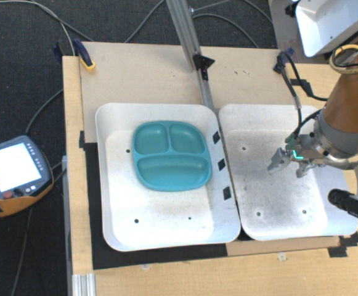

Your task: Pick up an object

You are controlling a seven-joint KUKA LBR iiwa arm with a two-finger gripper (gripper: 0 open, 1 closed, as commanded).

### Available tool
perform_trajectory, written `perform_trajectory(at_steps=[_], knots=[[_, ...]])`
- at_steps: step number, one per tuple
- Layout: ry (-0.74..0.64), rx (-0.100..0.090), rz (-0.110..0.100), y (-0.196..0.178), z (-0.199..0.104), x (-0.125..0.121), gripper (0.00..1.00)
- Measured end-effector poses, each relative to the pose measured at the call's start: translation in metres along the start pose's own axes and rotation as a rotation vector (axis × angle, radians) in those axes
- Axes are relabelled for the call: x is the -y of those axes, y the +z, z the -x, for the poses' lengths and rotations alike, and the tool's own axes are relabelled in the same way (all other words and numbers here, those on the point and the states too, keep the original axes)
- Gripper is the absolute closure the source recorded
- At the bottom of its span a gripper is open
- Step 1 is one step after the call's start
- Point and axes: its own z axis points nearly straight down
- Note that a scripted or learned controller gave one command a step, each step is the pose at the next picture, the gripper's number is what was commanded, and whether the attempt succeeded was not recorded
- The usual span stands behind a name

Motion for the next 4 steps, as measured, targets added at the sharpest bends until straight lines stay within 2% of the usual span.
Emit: perform_trajectory(at_steps=[1,3,4], knots=[[0.0,0.0,0.002,-0.001,0.0,0.0,0.0],[0.0,-0.001,-0.005,0.099,-0.011,0.004,0.0],[0.001,-0.001,0.004,0.136,-0.011,0.003,0.0]])
